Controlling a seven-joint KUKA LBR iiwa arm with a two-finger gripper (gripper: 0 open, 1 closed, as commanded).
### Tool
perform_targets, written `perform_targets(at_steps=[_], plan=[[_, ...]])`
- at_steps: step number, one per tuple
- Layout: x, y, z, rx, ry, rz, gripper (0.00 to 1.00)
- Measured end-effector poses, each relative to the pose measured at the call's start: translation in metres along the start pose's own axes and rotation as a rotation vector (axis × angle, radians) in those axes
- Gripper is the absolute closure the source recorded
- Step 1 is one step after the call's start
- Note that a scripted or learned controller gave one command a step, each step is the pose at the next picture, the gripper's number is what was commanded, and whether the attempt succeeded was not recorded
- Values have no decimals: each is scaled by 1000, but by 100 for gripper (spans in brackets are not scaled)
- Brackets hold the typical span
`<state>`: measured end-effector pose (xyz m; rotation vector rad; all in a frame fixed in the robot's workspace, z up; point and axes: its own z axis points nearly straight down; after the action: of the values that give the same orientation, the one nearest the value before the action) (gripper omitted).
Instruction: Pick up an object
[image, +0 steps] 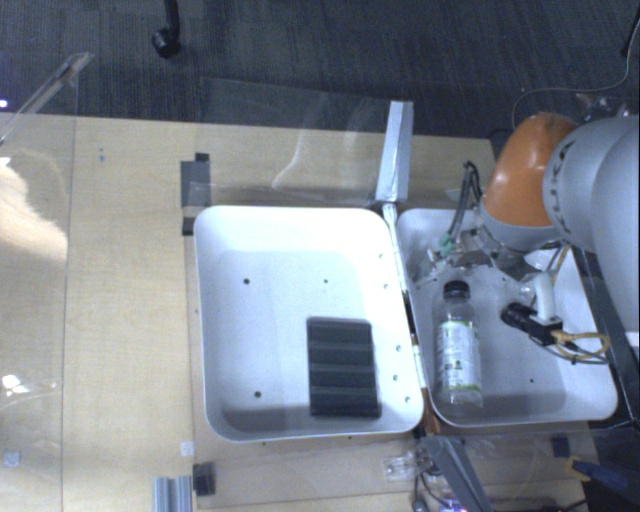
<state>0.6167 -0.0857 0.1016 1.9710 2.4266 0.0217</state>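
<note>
Clear bottle (458, 350) (black cap) lying in right bin (590, 392); black ribbed block (342, 368), left bin (255, 300).

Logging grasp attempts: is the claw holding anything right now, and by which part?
Cannot be told. The claw is close to the cap end of the bottle, but no grip on it is visible.

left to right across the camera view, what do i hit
black block → bottle → arm's orange band
</note>
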Motion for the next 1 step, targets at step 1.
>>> perform_targets(at_steps=[1], plan=[[9, -52, 11, 8, 0, 56, 0]])
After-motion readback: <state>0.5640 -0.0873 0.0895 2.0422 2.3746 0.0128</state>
